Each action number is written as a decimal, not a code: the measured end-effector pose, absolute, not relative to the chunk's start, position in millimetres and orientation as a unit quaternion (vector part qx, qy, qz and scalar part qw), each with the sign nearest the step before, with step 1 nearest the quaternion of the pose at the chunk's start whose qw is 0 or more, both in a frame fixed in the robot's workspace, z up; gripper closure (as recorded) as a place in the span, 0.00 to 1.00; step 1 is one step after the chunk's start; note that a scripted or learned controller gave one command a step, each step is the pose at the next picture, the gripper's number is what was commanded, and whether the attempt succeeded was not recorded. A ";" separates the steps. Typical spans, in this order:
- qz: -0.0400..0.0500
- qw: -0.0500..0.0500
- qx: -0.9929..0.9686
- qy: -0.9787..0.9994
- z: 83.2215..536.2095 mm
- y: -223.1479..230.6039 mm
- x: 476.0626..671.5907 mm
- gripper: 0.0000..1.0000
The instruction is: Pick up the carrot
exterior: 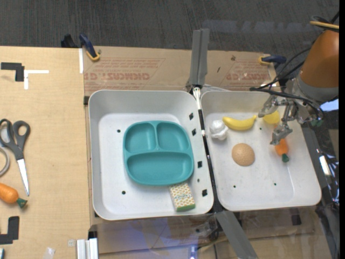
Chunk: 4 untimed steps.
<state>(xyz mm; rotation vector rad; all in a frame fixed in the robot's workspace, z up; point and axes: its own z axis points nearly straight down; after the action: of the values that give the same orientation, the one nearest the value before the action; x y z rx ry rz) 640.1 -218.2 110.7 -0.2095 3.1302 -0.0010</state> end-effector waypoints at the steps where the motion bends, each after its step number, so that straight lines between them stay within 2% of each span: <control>1: 0.000 0.001 0.011 1.000 92.6 -219.7 578.4 0.00; 2: -0.001 0.004 0.009 1.000 103.3 -218.1 580.7 1.00; 3: -0.001 0.004 0.009 1.000 103.1 -218.0 580.6 0.00; 4: -0.001 0.006 0.008 1.000 113.6 -216.9 582.7 1.00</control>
<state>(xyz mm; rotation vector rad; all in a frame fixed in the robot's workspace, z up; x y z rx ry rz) 582.7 -216.9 113.6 0.0240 3.1289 -0.0039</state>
